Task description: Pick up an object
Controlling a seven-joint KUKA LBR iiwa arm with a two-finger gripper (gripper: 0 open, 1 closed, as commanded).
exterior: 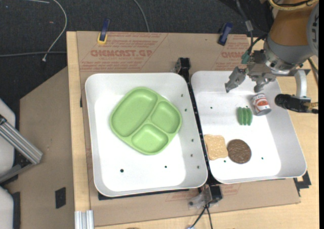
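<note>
The right bin (pixel 223 169) holds a small red-and-white can (pixel 261 104), a green pickle-like piece (pixel 245 116), a tan cracker (pixel 216 146) and a round brown cookie (pixel 239 151). My gripper (pixel 247 84) hangs over the back of the right bin, its two fingers spread apart with nothing between them. One fingertip is at the left near the bin's back wall; the other sits just above the can. The pickle lies a little below and in front of the gripper.
The left bin (pixel 101 167) holds a green three-compartment plate (pixel 146 120). Blue clamps (pixel 105 30) pin the cardboard at the back. A black bracket (pixel 183 65) sits between the bins at the back edge.
</note>
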